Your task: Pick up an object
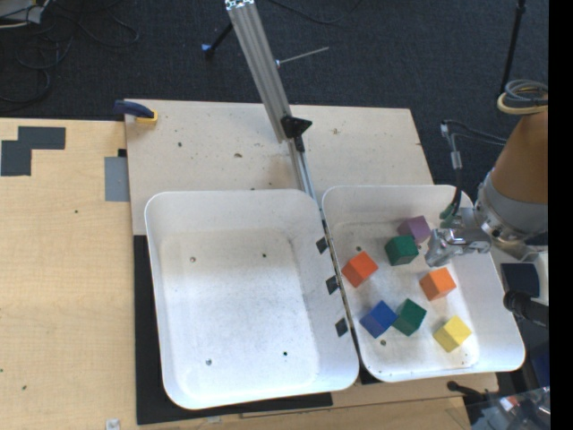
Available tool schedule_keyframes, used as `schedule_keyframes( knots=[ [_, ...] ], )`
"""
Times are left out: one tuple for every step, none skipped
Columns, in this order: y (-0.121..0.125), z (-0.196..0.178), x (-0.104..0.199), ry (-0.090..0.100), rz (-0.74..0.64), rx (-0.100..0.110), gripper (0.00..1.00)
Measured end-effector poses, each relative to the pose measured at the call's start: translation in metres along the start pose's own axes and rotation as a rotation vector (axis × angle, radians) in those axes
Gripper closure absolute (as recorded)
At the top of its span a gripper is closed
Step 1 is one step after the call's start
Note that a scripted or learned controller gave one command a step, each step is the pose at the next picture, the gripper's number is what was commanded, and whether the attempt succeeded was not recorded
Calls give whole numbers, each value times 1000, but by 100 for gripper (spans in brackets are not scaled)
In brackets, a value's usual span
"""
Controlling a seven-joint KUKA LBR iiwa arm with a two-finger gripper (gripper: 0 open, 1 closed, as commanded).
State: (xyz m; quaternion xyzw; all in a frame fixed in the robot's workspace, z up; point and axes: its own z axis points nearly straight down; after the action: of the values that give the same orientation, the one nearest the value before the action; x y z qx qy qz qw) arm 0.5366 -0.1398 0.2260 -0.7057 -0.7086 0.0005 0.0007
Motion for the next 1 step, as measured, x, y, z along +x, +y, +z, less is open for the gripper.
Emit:
schedule_keyframes(
  knots=[
    [18,7,56,2,-1,1,100]
  ],
)
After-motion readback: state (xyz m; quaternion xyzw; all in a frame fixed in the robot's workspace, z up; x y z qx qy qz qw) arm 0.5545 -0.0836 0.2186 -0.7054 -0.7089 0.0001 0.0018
